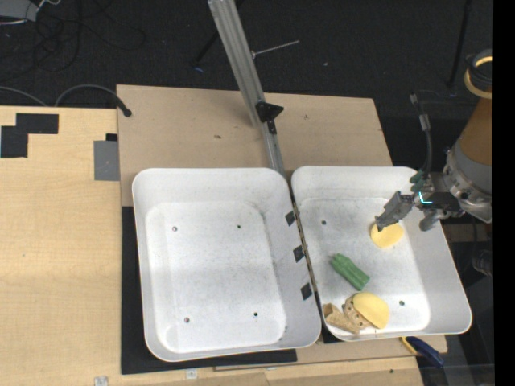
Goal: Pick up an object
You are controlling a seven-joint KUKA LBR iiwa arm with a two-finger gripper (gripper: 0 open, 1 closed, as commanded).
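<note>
Camera view looks down at a slant on my table (64,240), which carries two shallow white bins side by side. My arm (480,143) comes in from the right side of the picture, grey with an orange band above the wrist, and my gripper (410,212) hangs over the upper right part of the right bin (438,284). One dark finger (393,210) points down and to the left, and its tip is just above a small pale yellow piece (387,236) that lies on the bin floor; I cannot tell if the tip touches it. The other finger is on the right side, near the bin rim. My jaws stand apart and nothing is between them. The pale yellow piece is therefore not held; it rests in the right bin, a little to the right of the middle. Below it and to the left lies a green object (350,271), long in shape and turned diagonally, well apart from the yellow piece. Near the front edge of the same bin there is a rounded yellow object (371,310), and just beside it, on its left, a light brown object (344,318) that touches it or nearly touches it. The left bin (213,260) shows its white floor with a few small dark dots. Behind the bins a grey metal bar (241,63) rises at a slant from the place where the two bins meet.
</note>
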